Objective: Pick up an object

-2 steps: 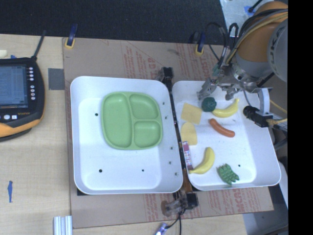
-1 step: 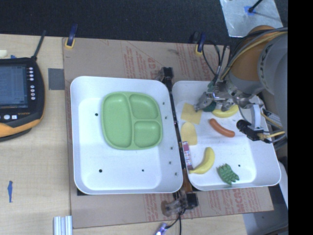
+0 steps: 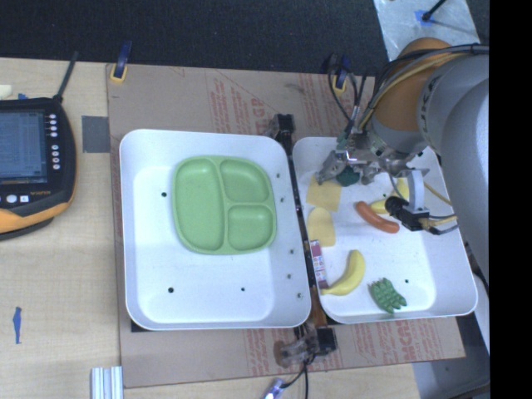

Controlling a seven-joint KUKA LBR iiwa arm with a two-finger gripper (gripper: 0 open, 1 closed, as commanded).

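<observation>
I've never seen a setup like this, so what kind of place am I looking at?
Most likely a robotics lab bench for practising picking things up. A robot arm reaches over two white bins, one holding toy food such as a banana, and a handheld control screen lies beside them on the bench.

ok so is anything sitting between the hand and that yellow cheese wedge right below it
Nothing visible does. The hand is at the right bin's back-left corner, right beside the upper cheese wedge. The hot dog and banana lie off to the side.
</observation>
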